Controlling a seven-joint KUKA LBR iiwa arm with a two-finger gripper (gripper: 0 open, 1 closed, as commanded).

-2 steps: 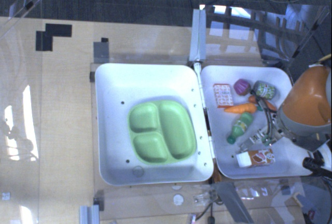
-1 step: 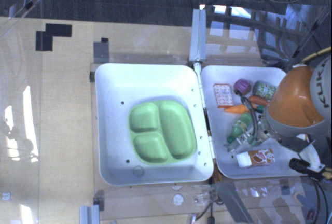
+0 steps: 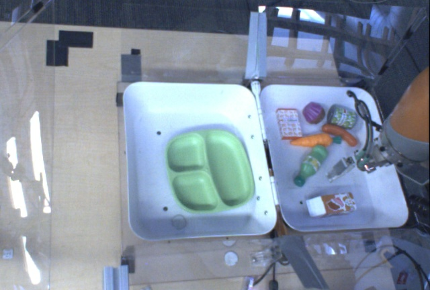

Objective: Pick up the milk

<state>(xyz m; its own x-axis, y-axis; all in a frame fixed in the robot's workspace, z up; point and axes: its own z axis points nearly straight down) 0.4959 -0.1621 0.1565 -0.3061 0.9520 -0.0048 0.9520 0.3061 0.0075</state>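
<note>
One milk carton (image 3: 330,204) lies flat near the right bin (image 3: 390,215) front, label unreadable. Green bottle (image 3: 310,164) and carrot (image 3: 311,141) sit behind. End effector (image 3: 342,168) grip state: cannot tell.

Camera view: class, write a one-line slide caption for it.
Gripper hovers over the right bin, above the milk carton lying near its front; green tray in left bin.

Left bin (image 3: 144,148): green three-compartment tray (image 3: 209,170) lying flat, roughly centred. Right bin (image 3: 390,205): red-and-white snack packet (image 3: 288,123) near the far left side; purple round item (image 3: 314,112) just beside it; green-labelled can (image 3: 342,116) next along to the right. Carrot (image 3: 311,141) and red sausage-shaped item (image 3: 340,135) lie below these, ends close together. Green bottle (image 3: 311,164) tilted just below the carrot. Pale wooden desk (image 3: 80,148) carries both bins; black L-shaped mark (image 3: 66,45) at far left
</note>
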